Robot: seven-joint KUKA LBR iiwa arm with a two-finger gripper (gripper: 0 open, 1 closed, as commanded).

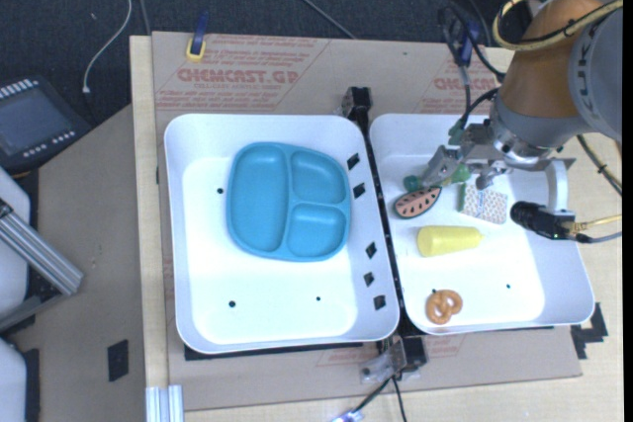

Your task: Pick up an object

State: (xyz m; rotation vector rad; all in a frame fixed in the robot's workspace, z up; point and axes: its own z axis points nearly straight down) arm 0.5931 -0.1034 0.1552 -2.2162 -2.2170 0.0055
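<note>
The hand point(457, 165) hangs low over the upper part of the right bin point(569, 301), and the grey wrist covers most of it; I cannot tell how it is set or whether anything is in it. Just below it lie a watermelon-slice toy point(416, 203) and a small patterned white block point(485, 205), partly in its shadow. Lower in the same bin rest a yellow piece point(447, 239) and, near the front rim, a pretzel toy point(444, 305), well apart from the hand. The left bin point(198, 311) holds a blue divided plate point(288, 201), with much bare white floor around it. The table point(148, 212) shows as a brown border around both bins.
</note>
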